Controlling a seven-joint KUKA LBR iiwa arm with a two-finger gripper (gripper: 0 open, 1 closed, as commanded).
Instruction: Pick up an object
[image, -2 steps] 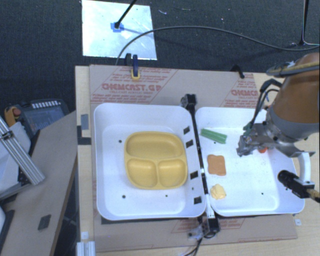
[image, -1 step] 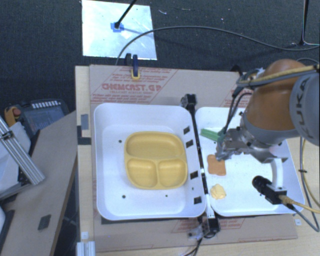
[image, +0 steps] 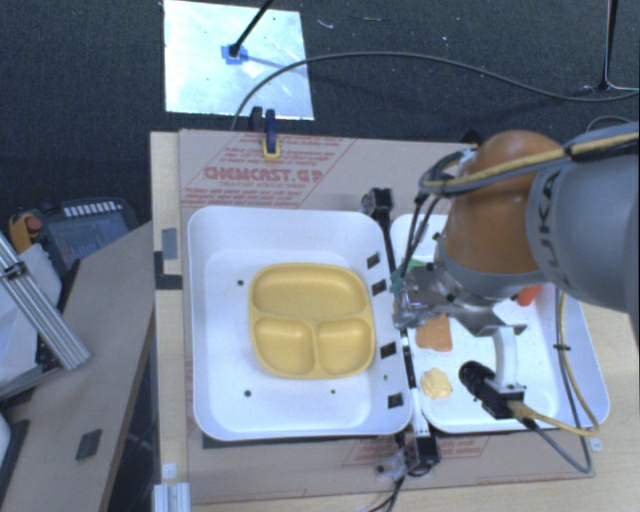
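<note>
My gripper hangs low over the left part of the right bin, close to the wall between the two bins. Just beneath and to its right lies a flat orange-tan piece, partly covered by the gripper body. A small pale yellow lump rests nearer the front of the same bin. A bit of a red-orange thing peeks out from behind the wrist on the right. The arm hides much of the right bin's floor.
The left bin holds a yellow three-compartment plate in its middle. Black clips line the wall between the bins. Cables trail over the right bin's front edge and behind the bench.
</note>
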